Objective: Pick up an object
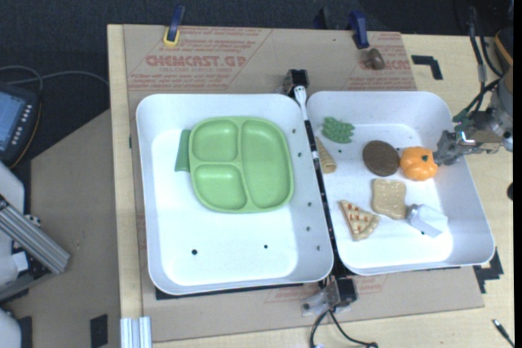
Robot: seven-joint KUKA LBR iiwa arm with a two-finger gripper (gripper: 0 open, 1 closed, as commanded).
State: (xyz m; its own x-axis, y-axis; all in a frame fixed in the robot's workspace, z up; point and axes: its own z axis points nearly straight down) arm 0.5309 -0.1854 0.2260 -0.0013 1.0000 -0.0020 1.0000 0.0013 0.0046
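The right bin (457,200) holds several small toy foods. An orange fruit (419,164) lies near its right wall, touching a brown round disc (380,157). Below them sit a toast slice (389,198), a waffle-patterned wedge (358,219) and a grey-white piece (426,219). A green leafy piece (337,129) and a tan cone-like piece (325,157) lie toward the bin's left side. My gripper (451,147) hangs at the bin's right rim, just right of the orange fruit and slightly above it. Nothing shows in its grasp.
The left bin (163,175) carries a green divided plate (241,164). The bins meet along a central rim with a black clip (298,81) at its far end. Cardboard (245,53) lies under both bins, clamped at the back. Cables hang at the far right.
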